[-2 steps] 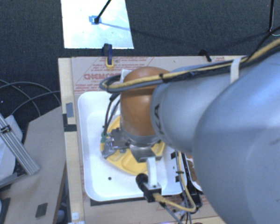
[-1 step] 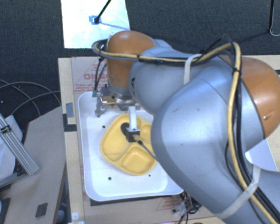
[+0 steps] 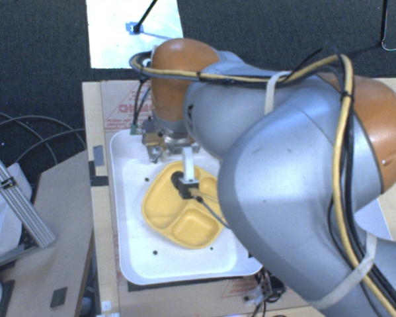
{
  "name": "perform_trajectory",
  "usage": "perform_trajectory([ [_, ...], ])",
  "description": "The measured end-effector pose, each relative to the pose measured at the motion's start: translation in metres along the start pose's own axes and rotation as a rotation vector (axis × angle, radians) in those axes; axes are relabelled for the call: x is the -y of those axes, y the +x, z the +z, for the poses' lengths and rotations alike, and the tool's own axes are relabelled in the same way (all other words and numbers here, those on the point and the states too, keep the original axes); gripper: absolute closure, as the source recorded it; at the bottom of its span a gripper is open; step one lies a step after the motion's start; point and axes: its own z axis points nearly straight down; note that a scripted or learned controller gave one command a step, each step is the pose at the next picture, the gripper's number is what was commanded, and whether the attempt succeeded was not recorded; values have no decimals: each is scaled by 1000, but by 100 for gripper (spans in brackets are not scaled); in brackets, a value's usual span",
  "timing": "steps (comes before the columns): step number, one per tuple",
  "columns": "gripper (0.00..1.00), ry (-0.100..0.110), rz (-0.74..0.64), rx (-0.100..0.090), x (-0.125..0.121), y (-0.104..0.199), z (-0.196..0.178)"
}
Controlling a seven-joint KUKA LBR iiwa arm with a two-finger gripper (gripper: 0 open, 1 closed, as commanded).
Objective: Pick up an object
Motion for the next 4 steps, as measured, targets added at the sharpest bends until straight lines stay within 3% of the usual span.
perform_trajectory([
  [1,100,-4,1,-6,33,25,-104],
  [2,100,0,-2,-1,32,22,-108],
  [3,100,-1,13,1,6,-42,-146],
  [4,100,12,9,1,76,-41,-112],
])
